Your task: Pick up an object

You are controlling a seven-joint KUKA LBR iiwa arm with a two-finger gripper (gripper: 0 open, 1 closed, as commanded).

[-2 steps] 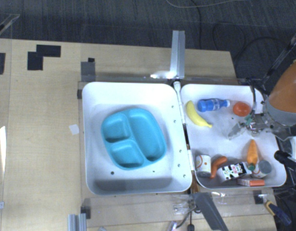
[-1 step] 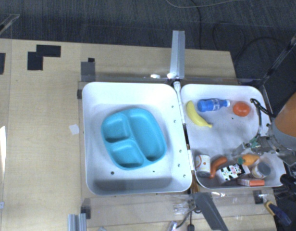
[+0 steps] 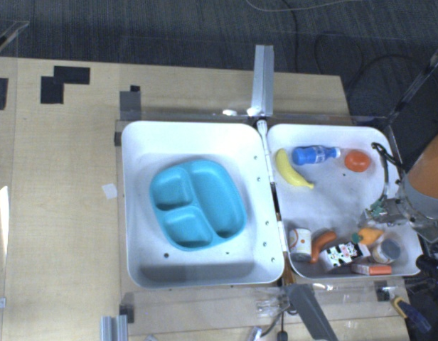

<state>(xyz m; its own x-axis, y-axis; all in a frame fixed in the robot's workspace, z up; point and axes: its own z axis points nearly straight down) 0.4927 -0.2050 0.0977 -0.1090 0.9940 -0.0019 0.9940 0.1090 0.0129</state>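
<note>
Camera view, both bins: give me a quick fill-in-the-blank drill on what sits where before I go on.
1. The blue three-compartment plastic tray lies in the ____ white bin.
2. The yellow curved banana lies just below the ____ plastic bottle in the right white bin.
3. The small round orange fruit sits to the ____ of that bottle in the view.
4. The grey arm reaches in over the ____ bin's edge.

Missing words: left; blue; right; right
</note>
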